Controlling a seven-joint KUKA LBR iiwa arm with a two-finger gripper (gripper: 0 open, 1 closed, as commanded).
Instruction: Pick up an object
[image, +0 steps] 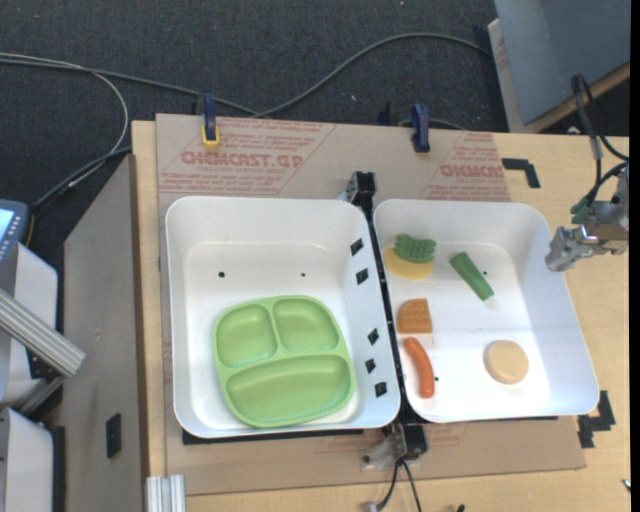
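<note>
Two white bins sit side by side on a cardboard-covered bench (300, 150), the left bin (190, 300) holding a green divided tray (284, 360). At the right bin's (560, 340) right edge hovers the gripper (575, 245); whether it is parted or closed I cannot tell. Well left of it lie a green stick (471, 275), a corn piece (412, 256), an orange block (415, 317), a red sausage (421, 367) and a tan disc (507, 361).
</note>
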